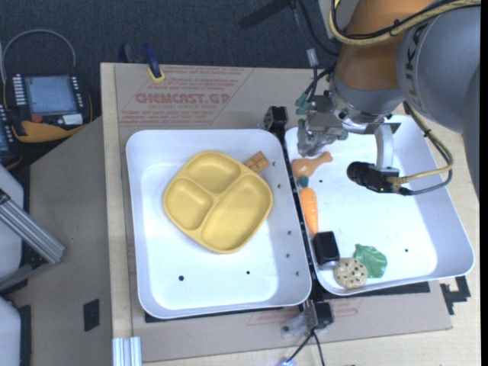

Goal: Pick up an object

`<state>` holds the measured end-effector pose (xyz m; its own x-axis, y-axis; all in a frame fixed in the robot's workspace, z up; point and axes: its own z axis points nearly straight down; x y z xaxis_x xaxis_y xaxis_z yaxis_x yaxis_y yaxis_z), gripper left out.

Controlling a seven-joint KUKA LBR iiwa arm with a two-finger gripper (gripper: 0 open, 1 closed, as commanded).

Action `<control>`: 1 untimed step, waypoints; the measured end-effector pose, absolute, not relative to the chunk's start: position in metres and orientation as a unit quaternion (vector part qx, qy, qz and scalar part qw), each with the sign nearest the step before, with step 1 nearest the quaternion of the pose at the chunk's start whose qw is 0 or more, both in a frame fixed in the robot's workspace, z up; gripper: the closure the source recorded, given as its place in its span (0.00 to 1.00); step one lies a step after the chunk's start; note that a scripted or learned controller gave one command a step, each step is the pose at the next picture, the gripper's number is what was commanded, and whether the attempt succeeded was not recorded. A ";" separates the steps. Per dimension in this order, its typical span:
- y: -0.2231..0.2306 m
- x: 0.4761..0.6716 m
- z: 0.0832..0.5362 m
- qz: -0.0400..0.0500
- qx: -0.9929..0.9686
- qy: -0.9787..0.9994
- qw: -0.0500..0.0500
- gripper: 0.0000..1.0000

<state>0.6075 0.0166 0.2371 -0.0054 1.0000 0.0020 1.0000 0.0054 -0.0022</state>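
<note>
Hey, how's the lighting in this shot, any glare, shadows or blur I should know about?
Camera view: bright, even light; the right bin nearly washes out to plain white; soft shadows under the yellow plate and the arm; the carrot looks sharp, while the tool looks slightly soft.

One fixed camera looks down on the bench [191,90] from above, tilted rather than straight overhead, so the bench's edges run skewed across the frame. It stands far enough back to take in both white bins whole: the left bin [152,265] near the middle, the right bin [427,227] toward the right side (its far corner is hidden under the arm [404,36]). The arm comes in from the upper right, looming large, nearer the lens than the bins.
</note>
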 end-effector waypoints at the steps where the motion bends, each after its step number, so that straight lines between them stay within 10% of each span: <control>1: 0.074 0.594 0.225 0.001 -0.705 -0.709 0.002 1.00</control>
